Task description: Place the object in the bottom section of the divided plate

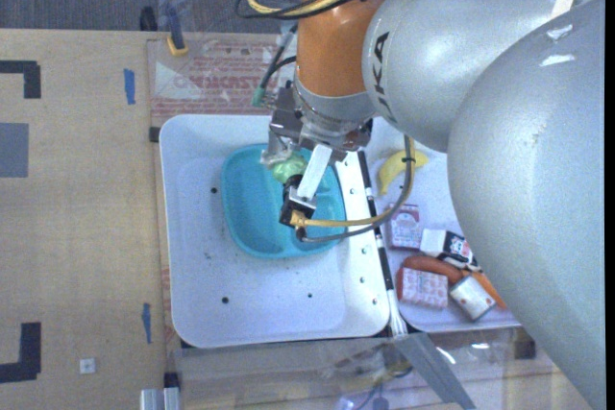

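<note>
A blue divided plate (252,206) lies in the left white bin (192,206), towards its upper middle. My gripper (288,163) hangs over the plate's upper right part, below the orange wrist band. A small pale green object (284,171) shows right at the gripper's tip, over the plate's top section. I cannot tell whether it is gripped or resting on the plate. The arm hides the plate's right rim.
The right bin (432,322) holds a yellow banana (398,170), red-and-white packets (407,229) (423,287), an orange item (483,287) and other small things. The rim (373,235) between the bins runs just right of the plate. The wooden bench (77,206) lies to the left.
</note>
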Controlling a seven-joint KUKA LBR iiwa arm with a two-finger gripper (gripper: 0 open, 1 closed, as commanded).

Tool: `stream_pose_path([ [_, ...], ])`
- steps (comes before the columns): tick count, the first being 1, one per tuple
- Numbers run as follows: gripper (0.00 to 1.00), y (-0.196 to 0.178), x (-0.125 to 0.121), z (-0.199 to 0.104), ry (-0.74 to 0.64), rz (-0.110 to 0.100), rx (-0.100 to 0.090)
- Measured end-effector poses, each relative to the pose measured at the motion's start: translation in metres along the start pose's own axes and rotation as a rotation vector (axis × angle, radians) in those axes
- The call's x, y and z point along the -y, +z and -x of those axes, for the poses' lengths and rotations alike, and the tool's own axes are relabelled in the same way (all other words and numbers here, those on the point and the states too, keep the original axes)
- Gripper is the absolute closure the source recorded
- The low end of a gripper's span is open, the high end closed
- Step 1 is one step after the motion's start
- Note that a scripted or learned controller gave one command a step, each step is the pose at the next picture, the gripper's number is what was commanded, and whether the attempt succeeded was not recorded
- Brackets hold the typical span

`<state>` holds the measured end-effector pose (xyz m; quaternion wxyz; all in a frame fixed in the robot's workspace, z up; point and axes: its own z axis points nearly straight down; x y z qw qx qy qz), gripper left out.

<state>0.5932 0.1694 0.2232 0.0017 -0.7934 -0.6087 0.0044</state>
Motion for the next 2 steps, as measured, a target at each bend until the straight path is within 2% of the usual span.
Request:
stream_pose_path([
  [1, 1.00, 0.0001, 0.0446, -0.0164, -0.115, -0.001, 0.001],
  [2, 0.00, 0.0000, 0.0439, -0.0155, -0.113, 0.000, 0.001],
])
